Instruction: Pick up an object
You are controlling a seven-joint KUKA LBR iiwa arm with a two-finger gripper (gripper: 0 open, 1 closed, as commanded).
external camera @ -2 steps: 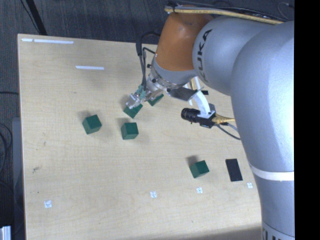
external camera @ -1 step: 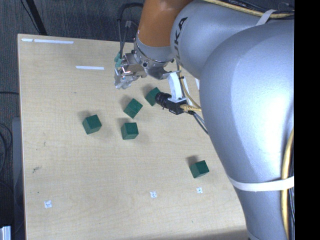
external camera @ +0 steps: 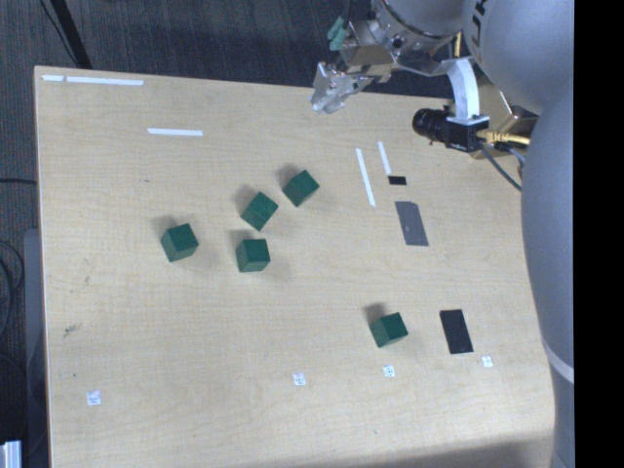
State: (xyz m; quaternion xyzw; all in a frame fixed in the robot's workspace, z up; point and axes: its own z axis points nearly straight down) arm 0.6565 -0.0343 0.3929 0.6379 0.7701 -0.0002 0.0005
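Note:
Several green cubes lie on the pale wooden bench top [external camera: 146, 339]. One cube [external camera: 179, 242] sits at the left, and three are grouped near the middle: one [external camera: 253, 254], one [external camera: 259, 211] and one [external camera: 300, 187]. Another cube [external camera: 389, 329] lies alone at the lower right. My gripper [external camera: 331, 92] hangs high over the bench's far edge, above and to the right of the middle group and well apart from every cube. No cube is in it.
Flat marks lie on the right half: a grey patch [external camera: 411, 223], a black patch [external camera: 455, 331], a small black mark [external camera: 396, 179] and white strips [external camera: 366, 176]. Another white strip [external camera: 175, 132] is at the far left. The grey arm [external camera: 546, 213] fills the right side.

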